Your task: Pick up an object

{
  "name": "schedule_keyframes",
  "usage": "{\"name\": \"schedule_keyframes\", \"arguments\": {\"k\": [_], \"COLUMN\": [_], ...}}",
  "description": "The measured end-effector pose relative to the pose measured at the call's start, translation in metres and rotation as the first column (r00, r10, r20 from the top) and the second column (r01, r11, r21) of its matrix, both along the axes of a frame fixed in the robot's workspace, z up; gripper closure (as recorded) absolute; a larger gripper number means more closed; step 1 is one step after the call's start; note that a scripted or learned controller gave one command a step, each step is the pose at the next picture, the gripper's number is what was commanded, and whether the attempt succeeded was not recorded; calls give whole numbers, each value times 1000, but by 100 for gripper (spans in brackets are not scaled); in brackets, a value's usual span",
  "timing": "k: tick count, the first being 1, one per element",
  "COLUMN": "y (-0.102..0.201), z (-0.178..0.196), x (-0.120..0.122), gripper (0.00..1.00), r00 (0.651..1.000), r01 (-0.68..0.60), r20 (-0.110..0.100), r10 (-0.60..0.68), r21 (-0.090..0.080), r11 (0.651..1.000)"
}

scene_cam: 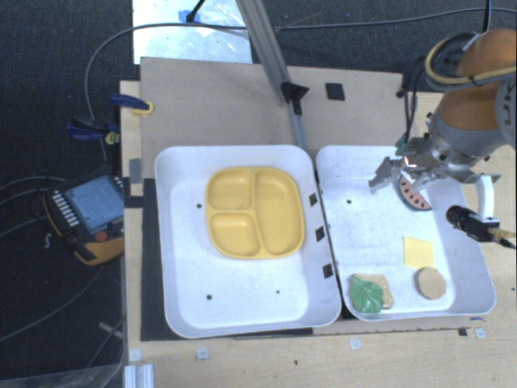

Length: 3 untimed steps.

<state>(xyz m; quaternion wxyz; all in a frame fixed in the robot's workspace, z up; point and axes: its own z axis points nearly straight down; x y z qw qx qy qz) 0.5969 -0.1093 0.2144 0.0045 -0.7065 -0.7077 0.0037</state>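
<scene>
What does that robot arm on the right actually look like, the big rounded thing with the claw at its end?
The bulky rounded arm is grey with a broad orange band above the wrist. A dark cable loops around its upper part. At its tip sits a small silvery-grey metal pincer with pale angular parts. A white bracket juts from its side, beside a short black cylinder.

Right bin (355, 241): left half open floor. Obstructions along lower right: green item (367, 295), yellow square (418, 251), round biscuit (430, 283). Left bin centre occupied by yellow tray (255, 212).
</scene>
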Motion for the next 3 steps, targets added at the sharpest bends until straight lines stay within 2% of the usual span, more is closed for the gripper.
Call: {"name": "schedule_keyframes", "arguments": {"k": [1,3], "y": [0,-3], "z": [8,-77], "x": [3,-5], "gripper": [0,0], "r00": [1000,1000], "r01": [-2,1], "r20": [13,10], "r10": [2,-1], "r21": [-2,-1], "r11": [1000,1000]}}
